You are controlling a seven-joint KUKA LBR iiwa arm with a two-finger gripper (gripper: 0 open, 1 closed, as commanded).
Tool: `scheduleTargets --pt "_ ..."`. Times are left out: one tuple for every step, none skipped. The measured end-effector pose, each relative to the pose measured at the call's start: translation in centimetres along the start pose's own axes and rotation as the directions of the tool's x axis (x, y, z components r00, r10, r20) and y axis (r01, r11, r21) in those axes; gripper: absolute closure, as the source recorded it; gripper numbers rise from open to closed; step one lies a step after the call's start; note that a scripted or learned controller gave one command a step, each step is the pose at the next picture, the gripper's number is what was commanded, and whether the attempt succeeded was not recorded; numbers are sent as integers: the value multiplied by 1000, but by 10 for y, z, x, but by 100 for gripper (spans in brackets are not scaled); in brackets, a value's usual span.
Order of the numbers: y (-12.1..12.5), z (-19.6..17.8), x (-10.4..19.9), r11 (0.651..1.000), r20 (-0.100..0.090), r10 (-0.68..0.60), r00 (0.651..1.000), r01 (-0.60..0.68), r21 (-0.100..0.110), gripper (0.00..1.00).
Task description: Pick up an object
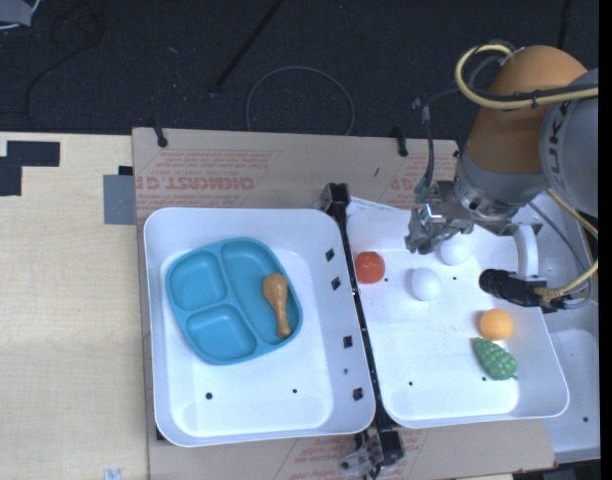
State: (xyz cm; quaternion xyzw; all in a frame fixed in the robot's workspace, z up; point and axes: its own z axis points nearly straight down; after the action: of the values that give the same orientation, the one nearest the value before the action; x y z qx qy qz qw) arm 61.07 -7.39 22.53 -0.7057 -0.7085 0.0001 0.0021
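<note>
My gripper (427,236) hangs over the back of the right bin (546,398). A white ball (456,252) lies right beside it, on its right and slightly nearer the camera, partly under the wrist. A second white ball (424,284) rests just in front of the gripper. A red ball (369,266) sits at the bin's left wall. An orange ball (496,324) and a green knobbly object (496,359) lie at the right front. Nothing is seen held in the gripper.
The left bin (236,408) holds a blue divided plate (201,283) with a tan toy drumstick (278,302) lying on its right side. A black divider (350,308) runs between the two bins. Bare bin floor lies in the right bin's front left.
</note>
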Motion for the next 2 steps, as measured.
scheduleTargets --pt "-34 4 48 1000 0 1 1000 -1 3 100" --pt "-56 13 101 1000 1 0 1000 0 4 100"
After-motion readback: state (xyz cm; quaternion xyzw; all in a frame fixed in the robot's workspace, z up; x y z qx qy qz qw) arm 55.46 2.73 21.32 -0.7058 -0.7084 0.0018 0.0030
